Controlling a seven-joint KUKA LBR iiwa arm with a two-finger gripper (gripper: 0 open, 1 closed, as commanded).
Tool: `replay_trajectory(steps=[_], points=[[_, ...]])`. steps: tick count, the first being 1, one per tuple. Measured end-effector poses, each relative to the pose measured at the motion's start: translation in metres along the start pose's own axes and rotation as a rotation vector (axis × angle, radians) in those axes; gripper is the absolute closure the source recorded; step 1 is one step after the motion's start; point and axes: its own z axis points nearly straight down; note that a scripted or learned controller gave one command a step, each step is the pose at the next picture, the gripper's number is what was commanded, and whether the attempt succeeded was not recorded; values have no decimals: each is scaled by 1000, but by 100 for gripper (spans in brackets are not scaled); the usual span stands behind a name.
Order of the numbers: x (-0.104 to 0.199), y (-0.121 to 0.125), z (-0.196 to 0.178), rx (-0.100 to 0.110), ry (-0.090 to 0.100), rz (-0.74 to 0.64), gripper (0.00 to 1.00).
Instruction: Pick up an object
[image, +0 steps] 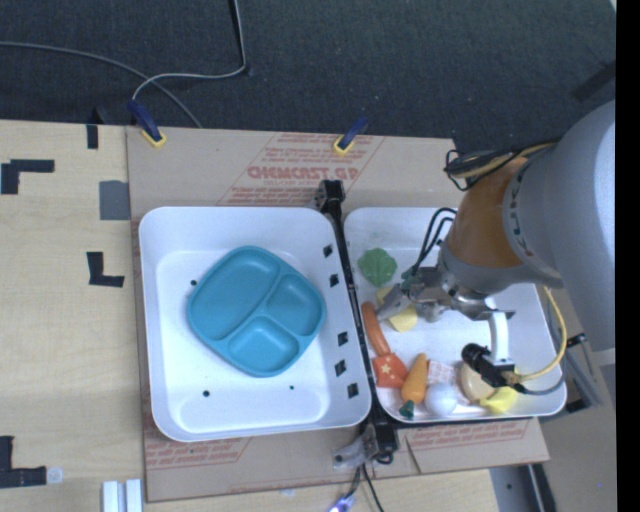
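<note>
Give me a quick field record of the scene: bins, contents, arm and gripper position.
left bin: holds a blue divided plate
right bin: toy food, including a green piece, a red-orange strip, a carrot, a small yellow piece
arm: reaches in from the right, over the right bin
gripper: low over the bin, next to the small yellow piece
grasp: cannot tell

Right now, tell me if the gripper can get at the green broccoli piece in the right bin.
Probably yes: the gripper hangs just beside the green broccoli piece, which lies uncovered near the right bin's divider wall.
</note>
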Motion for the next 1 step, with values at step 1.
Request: replay_trajectory(steps=[1], points=[[3,0,-9,2,5,-4,100]])
